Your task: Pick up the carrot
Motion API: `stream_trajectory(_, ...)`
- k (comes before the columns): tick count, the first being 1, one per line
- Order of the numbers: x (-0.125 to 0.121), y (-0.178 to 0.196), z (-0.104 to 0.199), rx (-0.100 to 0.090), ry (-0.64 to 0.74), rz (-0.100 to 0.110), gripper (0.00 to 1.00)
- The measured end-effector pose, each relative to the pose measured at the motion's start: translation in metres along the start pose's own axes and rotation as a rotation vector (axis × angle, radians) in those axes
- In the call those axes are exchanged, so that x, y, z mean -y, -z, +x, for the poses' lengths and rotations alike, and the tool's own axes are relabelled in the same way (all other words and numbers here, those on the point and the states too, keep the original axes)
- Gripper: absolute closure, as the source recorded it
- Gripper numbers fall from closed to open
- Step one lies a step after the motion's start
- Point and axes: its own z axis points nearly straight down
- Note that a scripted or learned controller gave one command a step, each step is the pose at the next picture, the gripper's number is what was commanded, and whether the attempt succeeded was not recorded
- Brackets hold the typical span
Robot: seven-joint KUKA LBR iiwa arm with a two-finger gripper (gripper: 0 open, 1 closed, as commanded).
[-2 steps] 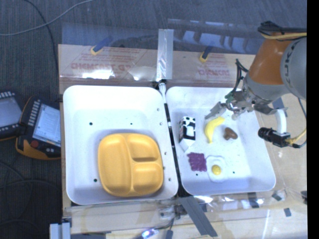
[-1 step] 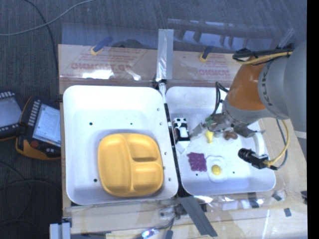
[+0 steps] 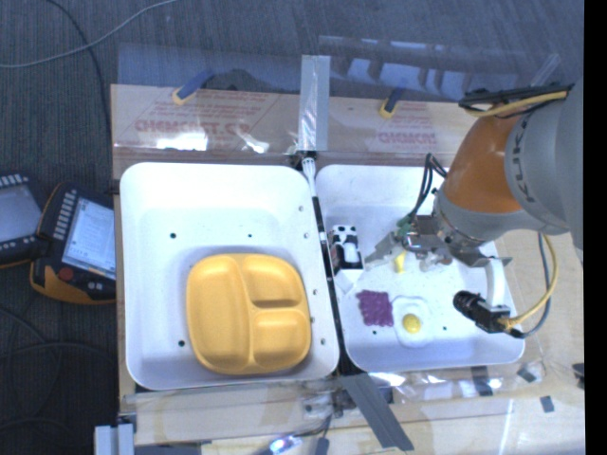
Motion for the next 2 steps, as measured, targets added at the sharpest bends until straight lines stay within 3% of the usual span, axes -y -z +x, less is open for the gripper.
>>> stream_trajectory(1,-0.002,-0.043,-0.050,-0.003,-0.275,-0.010,0.00)
stream_trajectory(2,0.061,-0.027,-0.011,0.000,-0.251,0.002,0.00)
